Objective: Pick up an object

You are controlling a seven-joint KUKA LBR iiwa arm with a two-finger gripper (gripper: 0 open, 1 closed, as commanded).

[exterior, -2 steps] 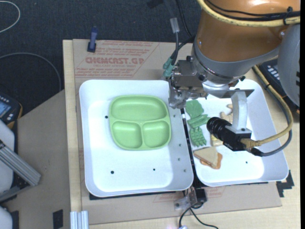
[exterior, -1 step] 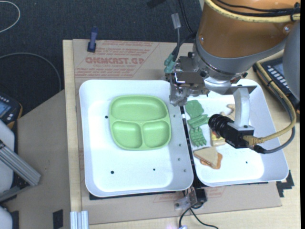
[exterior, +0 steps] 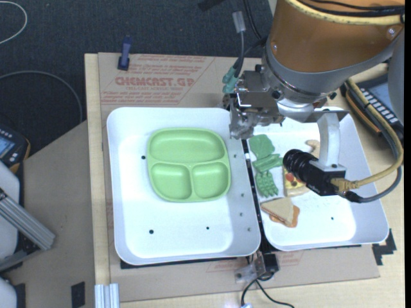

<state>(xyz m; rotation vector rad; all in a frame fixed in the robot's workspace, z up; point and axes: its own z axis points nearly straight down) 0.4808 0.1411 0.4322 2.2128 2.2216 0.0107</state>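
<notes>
Two white bins sit side by side on the desk (exterior: 96, 172). The left bin (exterior: 128, 223) carries one green divided plate (exterior: 189, 164), with bare floor all around it. The right bin (exterior: 347, 226) (its lower right of frame lies open) holds one green toy (exterior: 264, 165) and one sandwich piece (exterior: 282, 212), crowded against the shared wall. The gripper (exterior: 241, 124) hangs over that wall's upper end; whether it is spread or closed, I cannot tell.

Dark blue-grey carpet (exterior: 58, 31) is lying around a brown bench board (exterior: 154, 76) printed with red lettering, while thin white cables (exterior: 16, 11) are curling across it
</notes>
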